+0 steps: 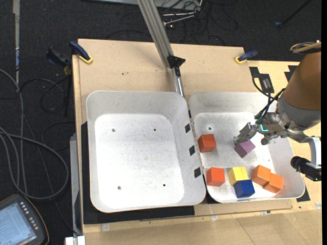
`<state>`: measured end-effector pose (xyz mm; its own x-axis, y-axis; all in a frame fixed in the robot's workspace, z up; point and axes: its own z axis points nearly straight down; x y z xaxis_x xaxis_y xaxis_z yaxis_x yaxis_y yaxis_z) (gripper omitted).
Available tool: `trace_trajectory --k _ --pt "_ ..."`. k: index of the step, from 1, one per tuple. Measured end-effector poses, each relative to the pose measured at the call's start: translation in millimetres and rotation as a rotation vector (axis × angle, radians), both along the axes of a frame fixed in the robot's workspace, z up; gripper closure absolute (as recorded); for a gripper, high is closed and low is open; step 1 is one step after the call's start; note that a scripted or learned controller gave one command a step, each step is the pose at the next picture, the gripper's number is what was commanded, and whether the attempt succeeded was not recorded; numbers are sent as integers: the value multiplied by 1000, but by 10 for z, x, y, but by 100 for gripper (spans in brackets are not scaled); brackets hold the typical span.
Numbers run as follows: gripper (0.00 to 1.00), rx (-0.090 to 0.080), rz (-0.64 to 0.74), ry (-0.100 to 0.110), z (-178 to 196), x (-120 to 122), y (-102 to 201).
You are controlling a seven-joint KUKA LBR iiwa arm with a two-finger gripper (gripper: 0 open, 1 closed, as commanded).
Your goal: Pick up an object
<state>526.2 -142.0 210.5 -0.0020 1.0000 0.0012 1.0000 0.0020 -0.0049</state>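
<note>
Nearest the camera, along the bottom edge of the right bin, a row of blocks is lying: an orange block at roughly 7 o'clock in that bin, a yellow block just beside it on the right, and a blue block touching the yellow one at its 5 o'clock. Two more orange blocks are sitting toward the bin's 5 o'clock corner, one pressing against the other, both tilted a little against the bin's sloping wall.

Farther up, another orange block is resting near the bin's 9 o'clock side, close to the seam where the two bins are meeting. A purple block is sitting near the middle of the right bin, at about 3 o'clock from that orange block and well apart from it.

From 3 o'clock the grey arm is reaching in, its orange band showing above the wrist. The gripper is hovering at the purple block's 12 o'clock, its dark fingers angling down toward the block's upper edge. Whether the jaws are released or clenched, I cannot tell at this slant; the fingers are looking to be right at or touching the purple block's top, but the block is not clearly seen between them.

At 9 o'clock on the bench, the left bin is lying side by side with the right one.
</note>
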Motion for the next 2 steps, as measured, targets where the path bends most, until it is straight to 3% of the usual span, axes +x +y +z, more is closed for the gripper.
trace_trajectory --k 1,2 --pt "0 -1 -2 -5 22 9 -2" --pt "0 0 -2 1 -586 48 65"
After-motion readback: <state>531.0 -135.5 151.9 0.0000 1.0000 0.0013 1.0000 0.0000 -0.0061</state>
